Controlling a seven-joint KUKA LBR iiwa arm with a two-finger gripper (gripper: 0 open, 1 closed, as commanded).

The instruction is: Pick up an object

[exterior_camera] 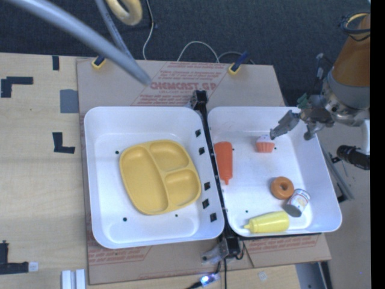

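Claw hangs at about two o'clock in the camera view, over the upper right part of the right bin; its two dark fingers look spread apart, released, with nothing between them; it stands just to the three o'clock side of the small pink cupcake, apart from it, which suggests that toy is the likeliest target, though any object would satisfy the task; the arm, grey with its orange band, comes in from three o'clock, so things on the right bin's upper side are the easiest reach. Other candidates lie in the same bin: an orange carrot at nine o'clock from the cupcake, close against the divider; a brown doughnut near five o'clock; a small tin can just beside the doughnut; a yellow bottle lying flat at six o'clock near the bin's front wall. Doughnut and can crowd each other, and the carrot's place by the divider leaves little finger room; the cupcake sits alone. At nine o'clock the left bin carries a yellow divided plate; both bins rest on cardboard on the counter.
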